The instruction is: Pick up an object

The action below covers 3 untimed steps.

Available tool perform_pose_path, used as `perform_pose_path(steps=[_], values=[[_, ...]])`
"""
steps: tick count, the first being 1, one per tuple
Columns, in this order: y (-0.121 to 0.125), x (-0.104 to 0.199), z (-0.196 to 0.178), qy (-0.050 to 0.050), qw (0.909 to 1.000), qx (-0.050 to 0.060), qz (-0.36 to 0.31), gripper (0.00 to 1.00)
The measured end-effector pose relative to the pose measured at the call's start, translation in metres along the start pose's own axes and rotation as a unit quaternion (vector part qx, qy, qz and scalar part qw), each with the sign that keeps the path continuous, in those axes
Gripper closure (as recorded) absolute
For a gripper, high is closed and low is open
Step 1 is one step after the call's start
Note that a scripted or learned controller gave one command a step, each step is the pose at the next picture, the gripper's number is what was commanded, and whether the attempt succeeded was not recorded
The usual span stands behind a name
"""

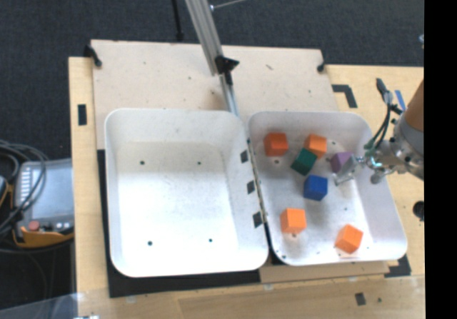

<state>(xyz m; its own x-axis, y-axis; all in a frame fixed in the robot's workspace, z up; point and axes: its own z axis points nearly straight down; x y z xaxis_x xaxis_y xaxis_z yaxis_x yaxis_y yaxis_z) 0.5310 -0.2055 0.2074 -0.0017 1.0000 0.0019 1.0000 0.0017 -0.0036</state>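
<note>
The wooden bench (86, 168) carries two shallow white bins side by side. The left bin (178, 193) is the larger open space, its floor showing just a few small dark specks, with its right wall pressed against the right bin (382, 218) along a seam marked by black clips. All the blocks sit in the right bin. In its upper half an orange cube (276, 143) lies nearest the shared wall, a second orange cube (316, 144) sits just right of it, a green cube (304, 161) rests below and between those two, touching or nearly touching the second, and a blue cube (315, 187) lies just below the green one. A purple block (340, 161) sits to the right of the green cube. In the lower half two more orange cubes stand well apart: one (293, 220) near the shared wall, the other (349, 238) toward the bottom right corner. Bare floor lies between the blue cube and these lower two. The gripper (348, 170) reaches in over the right rim, hanging just beside the purple block; whether it is wide, narrow or clasping anything cannot be told here.
</note>
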Motion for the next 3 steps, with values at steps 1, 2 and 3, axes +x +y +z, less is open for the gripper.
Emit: perform_pose_path(steps=[1,2,3], values=[[0.001,0.0,-0.003,-0.001,1.0,-0.002,0.0,0.0],[-0.002,-0.003,0.06,-0.001,1.0,0.001,0.001,0.0],[-0.001,-0.005,0.11,-0.003,1.0,-0.003,0.002,0.0]])
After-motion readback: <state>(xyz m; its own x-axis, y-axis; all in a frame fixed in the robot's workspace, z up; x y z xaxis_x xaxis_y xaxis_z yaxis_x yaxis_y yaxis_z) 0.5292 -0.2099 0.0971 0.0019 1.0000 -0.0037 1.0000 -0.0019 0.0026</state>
